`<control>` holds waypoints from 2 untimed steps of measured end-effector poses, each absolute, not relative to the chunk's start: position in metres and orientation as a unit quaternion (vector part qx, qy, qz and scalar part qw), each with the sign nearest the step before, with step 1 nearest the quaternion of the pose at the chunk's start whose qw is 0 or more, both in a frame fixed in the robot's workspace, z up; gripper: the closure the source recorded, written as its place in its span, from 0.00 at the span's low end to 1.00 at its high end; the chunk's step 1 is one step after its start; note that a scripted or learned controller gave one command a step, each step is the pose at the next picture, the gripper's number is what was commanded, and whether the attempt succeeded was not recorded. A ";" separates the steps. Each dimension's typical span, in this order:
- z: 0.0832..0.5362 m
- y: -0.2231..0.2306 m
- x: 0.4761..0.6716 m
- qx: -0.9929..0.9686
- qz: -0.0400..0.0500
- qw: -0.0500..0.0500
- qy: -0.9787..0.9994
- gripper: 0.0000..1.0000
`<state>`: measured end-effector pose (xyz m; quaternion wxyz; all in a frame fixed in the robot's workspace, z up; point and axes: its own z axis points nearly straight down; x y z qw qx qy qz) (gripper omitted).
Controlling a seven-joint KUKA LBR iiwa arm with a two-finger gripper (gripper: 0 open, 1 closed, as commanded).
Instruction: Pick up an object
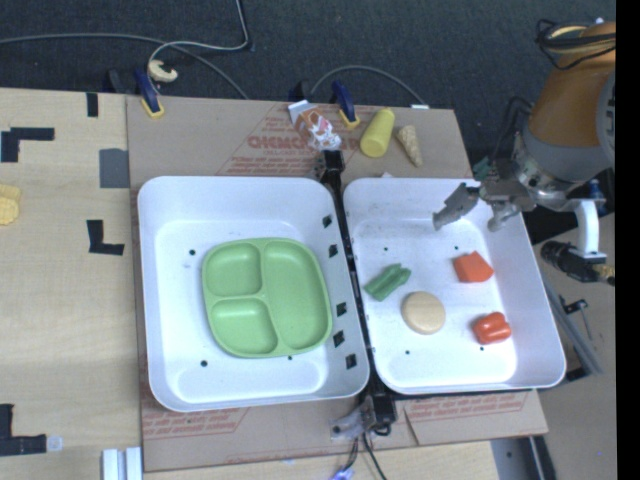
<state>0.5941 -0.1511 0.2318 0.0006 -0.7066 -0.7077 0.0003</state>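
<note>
— Over the right bin's (530,298) back edge, the hand (468,208) hangs open, holding nothing.
— What next?
— I think it goes down to the orange block (472,267) nearby and squeezes it.

Even overhead light, soft shadows (slightly blurry).

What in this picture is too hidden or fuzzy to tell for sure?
- The grey hand: blurred, so its grip is unclear.
- The small printed packet on the cardboard: too small to read.
- The pale yellow object at the left edge: cut off.
- The small orange block and red piece: shapes too blurry to identify.
</note>
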 end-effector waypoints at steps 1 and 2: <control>0.091 -0.102 0.540 -0.707 -0.001 -0.001 -0.708 0.00; 0.198 -0.143 0.565 -0.707 0.000 -0.001 -0.707 0.00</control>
